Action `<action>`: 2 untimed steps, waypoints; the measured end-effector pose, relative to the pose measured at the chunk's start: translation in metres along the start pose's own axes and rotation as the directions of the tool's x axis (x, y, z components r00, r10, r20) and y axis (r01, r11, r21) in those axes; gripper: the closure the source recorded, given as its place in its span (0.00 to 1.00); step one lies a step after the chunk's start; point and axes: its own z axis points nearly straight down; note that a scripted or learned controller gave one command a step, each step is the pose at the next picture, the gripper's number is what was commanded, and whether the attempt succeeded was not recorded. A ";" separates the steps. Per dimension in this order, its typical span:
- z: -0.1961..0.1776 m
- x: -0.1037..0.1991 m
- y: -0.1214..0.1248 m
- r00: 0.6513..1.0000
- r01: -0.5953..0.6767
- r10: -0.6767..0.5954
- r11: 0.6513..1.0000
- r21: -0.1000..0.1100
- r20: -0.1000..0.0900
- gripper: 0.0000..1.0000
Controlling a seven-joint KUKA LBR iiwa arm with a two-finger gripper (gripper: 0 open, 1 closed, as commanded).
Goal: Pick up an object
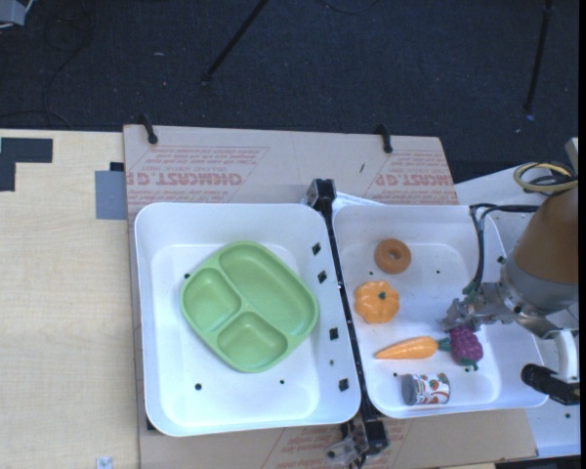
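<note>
the gripper sits beside the purple toy grape bunch; whether its fingers are parted, i cannot tell; it may nudge the bunch into the orange plastic carrot.

The divided plate is light green. The doughnut is brown, the pumpkin and carrot are orange, the grapes are purple. Both bins are white.

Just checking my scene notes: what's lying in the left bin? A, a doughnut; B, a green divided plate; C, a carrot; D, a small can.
B: the green divided plate lies in the left bin; the carrot, doughnut and can are in the right bin.
</note>
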 end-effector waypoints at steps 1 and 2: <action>-0.042 0.001 0.003 1.000 0.005 -0.005 1.000 -0.002 0.001 1.00; -0.086 -0.003 0.008 1.000 0.006 -0.006 1.000 -0.004 0.002 1.00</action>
